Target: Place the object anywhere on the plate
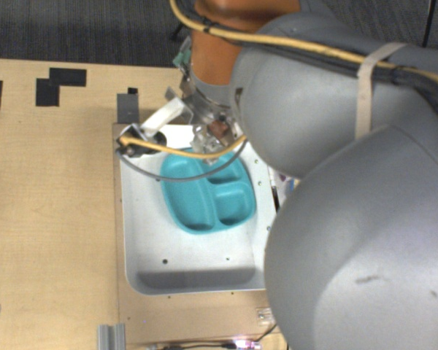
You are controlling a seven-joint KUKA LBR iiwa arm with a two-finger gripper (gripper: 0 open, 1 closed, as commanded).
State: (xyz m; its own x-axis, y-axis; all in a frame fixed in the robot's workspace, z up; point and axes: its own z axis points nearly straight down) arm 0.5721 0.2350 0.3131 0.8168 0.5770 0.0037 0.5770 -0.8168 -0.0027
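The grey arm with its orange band (230, 6) fills the right of the camera view and comes down over a shallow white plastic bin (142, 217), and the hand (208, 141) hangs right at the far edge of a teal plastic plate with divided compartments (204, 195). That plate lies flat in the bin, directly beneath and just nearer the camera than the hand, its two smaller compartments off to the hand's arm side and the one large one on the other side. Whether the hand is apart or together, I cannot tell: the wrist and cabling cover it. A yellow cable (150, 146) loops out from the hand towards the bin's far corner, with a thin dark cable curving below it across the plate's rim. The object to be placed can't be picked out around the hand. The light wooden bench (51, 195) stretches away on the side opposite the arm, with black square markings (58, 86) along its far edge.
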